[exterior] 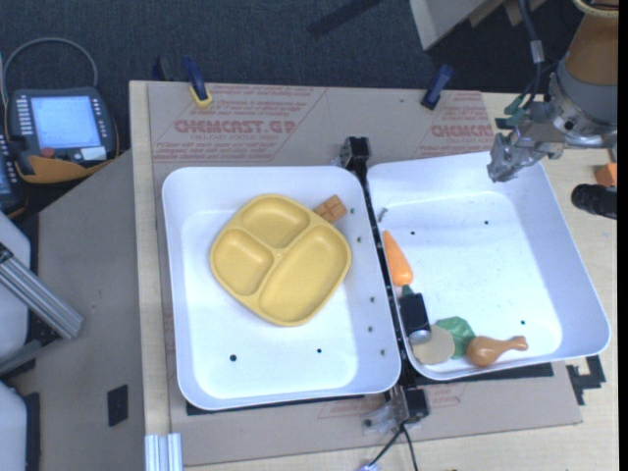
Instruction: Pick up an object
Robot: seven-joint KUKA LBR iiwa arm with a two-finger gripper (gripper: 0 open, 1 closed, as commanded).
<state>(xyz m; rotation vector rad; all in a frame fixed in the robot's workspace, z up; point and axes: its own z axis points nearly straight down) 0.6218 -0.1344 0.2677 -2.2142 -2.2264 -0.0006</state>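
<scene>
My gripper (502, 166) hangs over the far edge of the right bin (491, 226), above bare white floor, with nothing seen between its fingers. In that bin an orange carrot (395, 257) lies along the left wall. Below it sit a black block (413, 312), a beige round piece (433, 345), a green item (457, 330) and a brown drumstick (495, 347) at the near edge. The left bin (196, 341) holds a yellow divided plate (281, 258) with a small brown block (330, 209) at its far right rim.
A cardboard sheet (245, 121) lies under both bins. Clamps (199, 91) grip its far edge. A teach pendant (61, 130) sits off the bench at the left. Black fittings (355, 150) mark the seam between the bins.
</scene>
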